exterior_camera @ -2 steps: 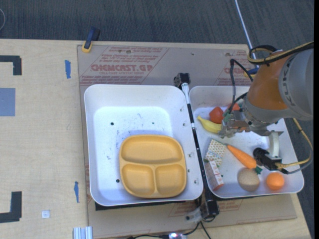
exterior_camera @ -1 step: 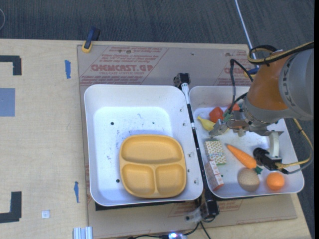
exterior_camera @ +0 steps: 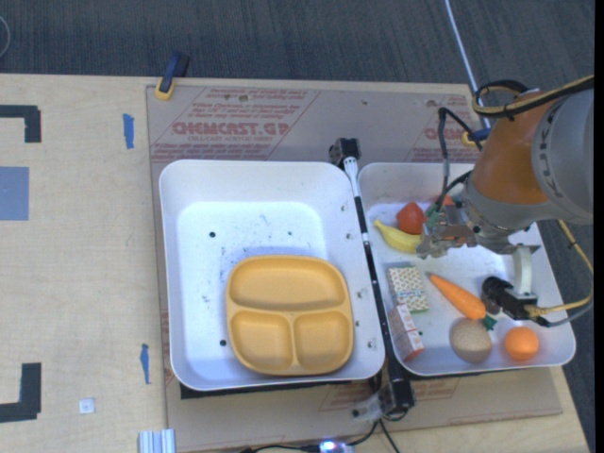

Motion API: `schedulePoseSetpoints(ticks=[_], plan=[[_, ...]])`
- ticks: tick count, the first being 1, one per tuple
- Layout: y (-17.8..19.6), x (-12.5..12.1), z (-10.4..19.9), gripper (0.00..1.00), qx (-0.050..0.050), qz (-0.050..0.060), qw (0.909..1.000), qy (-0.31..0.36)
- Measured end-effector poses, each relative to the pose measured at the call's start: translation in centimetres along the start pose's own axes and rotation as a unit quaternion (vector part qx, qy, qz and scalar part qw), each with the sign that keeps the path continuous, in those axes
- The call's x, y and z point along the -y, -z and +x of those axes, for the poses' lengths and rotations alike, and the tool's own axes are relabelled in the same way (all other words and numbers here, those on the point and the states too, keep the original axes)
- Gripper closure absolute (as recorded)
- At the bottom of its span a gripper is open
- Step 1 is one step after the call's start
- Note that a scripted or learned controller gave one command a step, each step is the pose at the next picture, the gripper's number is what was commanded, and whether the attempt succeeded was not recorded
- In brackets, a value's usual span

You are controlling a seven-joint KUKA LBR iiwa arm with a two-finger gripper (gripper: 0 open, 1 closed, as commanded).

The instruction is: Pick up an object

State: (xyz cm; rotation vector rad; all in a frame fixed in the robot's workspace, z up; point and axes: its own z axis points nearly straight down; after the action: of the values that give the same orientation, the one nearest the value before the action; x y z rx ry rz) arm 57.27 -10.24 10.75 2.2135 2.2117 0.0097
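Left bin (exterior_camera: 189,281): yellow tray (exterior_camera: 289,311) lies near its front.
Right bin (exterior_camera: 557,347): holds banana (exterior_camera: 396,238), tomato (exterior_camera: 411,218), carrot (exterior_camera: 458,296), potato (exterior_camera: 470,340), orange (exterior_camera: 521,343), two small boxes (exterior_camera: 408,310).
My hand (exterior_camera: 436,239): low beside banana and tomato; finger state, I cannot tell.

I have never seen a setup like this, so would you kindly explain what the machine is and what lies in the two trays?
This is one picture, taken from a fixed camera above the bench, looking down at a slant. The grey and orange shape on the right is a robot arm; its pincer hangs over the right bin, near a banana and a tomato. That bin also has a carrot, an orange, a brownish potato-like item and two small boxes. The left bin holds a yellow divided plate. I see nothing gripped.
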Motion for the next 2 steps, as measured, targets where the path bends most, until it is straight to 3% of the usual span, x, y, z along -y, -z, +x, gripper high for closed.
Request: schedulePoseSetpoints(ticks=[1,2], plan=[[0.0,0.0,0.0,0.0,0.0,0.0,1.0,0.0],[-2.1,1.1,1.0,0.0,-0.002,0.006,1.0,0.0]])
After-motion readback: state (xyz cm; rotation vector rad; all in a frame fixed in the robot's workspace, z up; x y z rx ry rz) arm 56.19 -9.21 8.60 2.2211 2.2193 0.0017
